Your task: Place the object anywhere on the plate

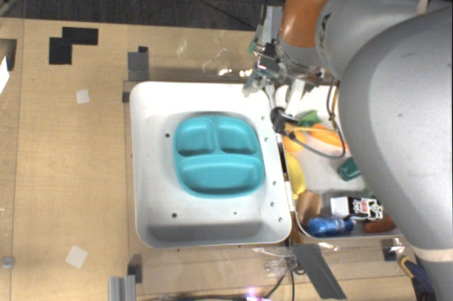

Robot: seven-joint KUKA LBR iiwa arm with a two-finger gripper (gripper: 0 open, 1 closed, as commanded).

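Note:
A teal plate (216, 154) with three compartments lies in the middle of the left white bin (152, 172); nothing rests on it. My gripper (272, 83) hangs over the wall between the two bins, near their far corner, just beyond the plate's far right edge. Nothing can be made out in its grasp. In the right bin (340, 232) lie a green piece (308, 116), an orange object (324, 138), a yellow object (296, 175) and a dark green block (348, 168). The arm hides much of that bin.
At the right bin's near end lie a brown object (308, 203), a blue object (327, 226), a white printed card (354, 207) and a reddish-brown piece (379, 224). The big grey arm (396, 94) covers the right side. Wooden bench surface (64, 172) lies left.

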